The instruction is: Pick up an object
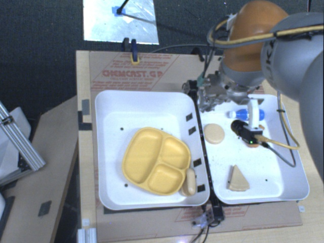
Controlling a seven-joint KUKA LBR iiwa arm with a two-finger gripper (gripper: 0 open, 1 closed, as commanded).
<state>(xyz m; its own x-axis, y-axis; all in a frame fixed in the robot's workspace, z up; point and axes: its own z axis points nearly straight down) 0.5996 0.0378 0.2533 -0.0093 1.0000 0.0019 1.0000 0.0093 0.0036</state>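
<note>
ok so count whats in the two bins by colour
yellow: 1, the divided tray
tan: 3, the round disc, the wedge, the small oval piece
blue and white: 1, the bottle
total: 5

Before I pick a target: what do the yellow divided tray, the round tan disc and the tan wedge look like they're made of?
Yellow divided tray: likely moulded plastic, smooth with a soft sheen along its ridges. Round tan disc: matte, uniformly pale, possibly wood or a foam toy cookie; hard to tell. Tan wedge: matte, with a darker lower edge, possibly wood or a toy food piece.
</note>
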